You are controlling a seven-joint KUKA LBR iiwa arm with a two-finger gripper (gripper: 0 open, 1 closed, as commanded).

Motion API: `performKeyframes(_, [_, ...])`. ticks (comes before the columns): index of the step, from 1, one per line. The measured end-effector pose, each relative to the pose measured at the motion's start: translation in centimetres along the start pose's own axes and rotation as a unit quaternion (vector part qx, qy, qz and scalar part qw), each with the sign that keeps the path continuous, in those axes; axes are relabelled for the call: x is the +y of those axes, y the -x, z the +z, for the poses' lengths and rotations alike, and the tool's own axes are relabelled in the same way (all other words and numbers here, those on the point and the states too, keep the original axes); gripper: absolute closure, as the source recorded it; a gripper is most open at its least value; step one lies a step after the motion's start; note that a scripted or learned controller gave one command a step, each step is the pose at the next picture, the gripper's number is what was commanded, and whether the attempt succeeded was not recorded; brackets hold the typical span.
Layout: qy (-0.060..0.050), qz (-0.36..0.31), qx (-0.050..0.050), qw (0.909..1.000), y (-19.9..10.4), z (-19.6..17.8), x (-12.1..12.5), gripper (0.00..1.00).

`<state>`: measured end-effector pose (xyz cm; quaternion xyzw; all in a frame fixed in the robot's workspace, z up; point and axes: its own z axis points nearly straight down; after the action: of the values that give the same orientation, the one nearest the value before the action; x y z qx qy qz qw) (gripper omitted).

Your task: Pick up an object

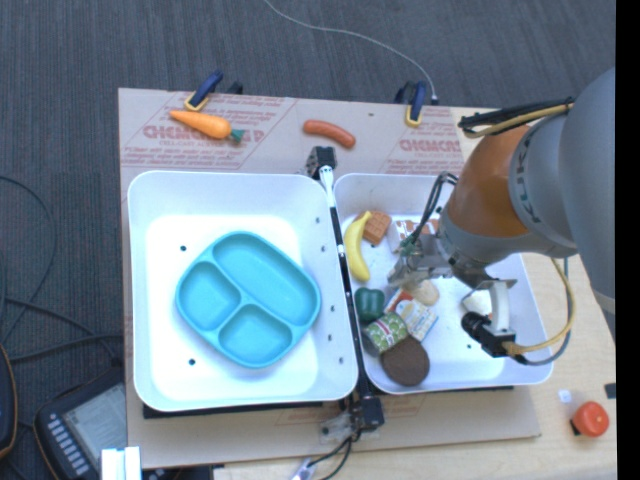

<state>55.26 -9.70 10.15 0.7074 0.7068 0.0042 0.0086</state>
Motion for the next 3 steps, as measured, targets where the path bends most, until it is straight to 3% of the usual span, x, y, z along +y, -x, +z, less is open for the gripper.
performKeyframes(1, [-0.008,-0.001,0.003,1.0000,-4.6,-13.8,2.4,1.00])
performKeyframes(2, [-0.009,-0.001,0.002,1.0000,-1.0,-13.0,8.7,1.00])
performKeyframes(3, [-0.009,-0.001,0.002,1.0000,3.0,-13.6,11.8,1.00])
